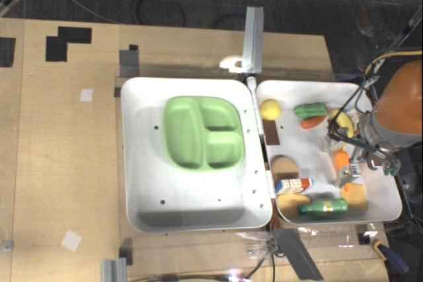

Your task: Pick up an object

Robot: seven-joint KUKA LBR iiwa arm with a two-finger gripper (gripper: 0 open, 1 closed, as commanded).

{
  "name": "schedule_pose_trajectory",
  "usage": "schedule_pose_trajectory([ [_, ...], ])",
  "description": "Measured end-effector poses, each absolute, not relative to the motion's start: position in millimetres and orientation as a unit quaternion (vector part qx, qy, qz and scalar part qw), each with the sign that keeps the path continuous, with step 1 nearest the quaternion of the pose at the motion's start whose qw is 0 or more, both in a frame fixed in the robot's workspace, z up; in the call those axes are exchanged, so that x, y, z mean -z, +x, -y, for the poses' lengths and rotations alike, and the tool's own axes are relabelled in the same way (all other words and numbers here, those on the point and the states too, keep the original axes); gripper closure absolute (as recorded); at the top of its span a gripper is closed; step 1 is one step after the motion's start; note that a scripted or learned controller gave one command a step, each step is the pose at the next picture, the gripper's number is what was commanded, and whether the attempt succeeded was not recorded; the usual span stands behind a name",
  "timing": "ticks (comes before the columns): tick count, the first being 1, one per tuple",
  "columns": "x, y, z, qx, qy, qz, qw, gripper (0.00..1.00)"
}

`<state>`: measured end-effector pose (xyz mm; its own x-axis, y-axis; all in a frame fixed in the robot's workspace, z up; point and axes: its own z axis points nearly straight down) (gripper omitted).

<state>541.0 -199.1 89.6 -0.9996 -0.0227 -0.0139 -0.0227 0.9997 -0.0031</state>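
Note:
My gripper (346,172) hangs low over the right side of the right bin (390,208), and the arm's orange band (403,102) is above it at the view's right edge. It is just below a small orange piece (341,158) and just above a tan block (355,195). A green bottle (322,208) lies along the bin's front wall. Left of the bottle are a red and white bottle (295,184) and a tan rounded piece (284,166). A yellow lemon (269,109), a green item (310,109) and an orange-red item (313,121) lie at the back. I see nothing held.
The left bin (142,142) holds a green divided tray (201,132). A brown flat piece (271,135) lies by the wall between the bins. A yellow item (344,121) sits under the arm's cables. A metal post (254,36) stands behind the bins.

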Motion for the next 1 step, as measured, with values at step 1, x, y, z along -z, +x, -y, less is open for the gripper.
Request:
schedule_pose_trajectory([
  [1, -90.2, 512.7, 187.3, 0.002, 0.069, -0.998, 0.009, 0.0],
])
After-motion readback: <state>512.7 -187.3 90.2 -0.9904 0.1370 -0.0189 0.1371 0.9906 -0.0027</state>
